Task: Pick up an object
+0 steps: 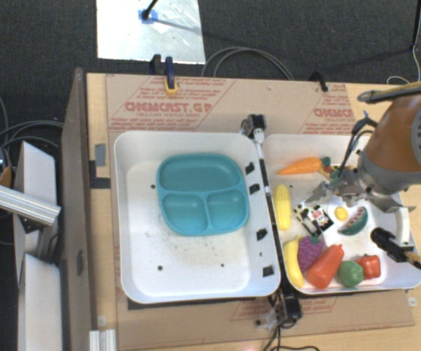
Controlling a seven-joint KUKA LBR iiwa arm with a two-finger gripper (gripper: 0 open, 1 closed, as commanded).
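One arm (pixel 404 141) above right bin (pixel 397 280); toy foods beneath; jaws' state unclear.

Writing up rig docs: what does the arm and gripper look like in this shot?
The arm has a bulky rounded orange band above a grey wrist section. The gripper is small and black-and-white, over the right bin. Thin dark cables run beside the wrist.
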